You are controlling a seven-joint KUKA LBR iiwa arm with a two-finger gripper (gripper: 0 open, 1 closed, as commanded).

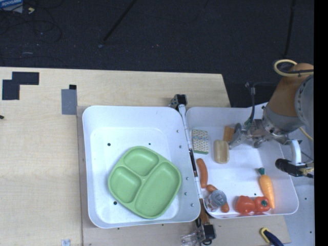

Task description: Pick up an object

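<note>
Bread roll [221, 151] just beside jaws [237, 136] looks light, squashy; we'd pinch its midsection; jaw state unclear.

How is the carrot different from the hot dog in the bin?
The toy carrot is bright orange with a green top; the toy hot dog is darker reddish orange all over. The carrot tapers to a point, while the hot dog has rounded ends. The carrot lies near the right bin's right side, the hot dog along its left wall. Both lie flat in the same bin.
</note>
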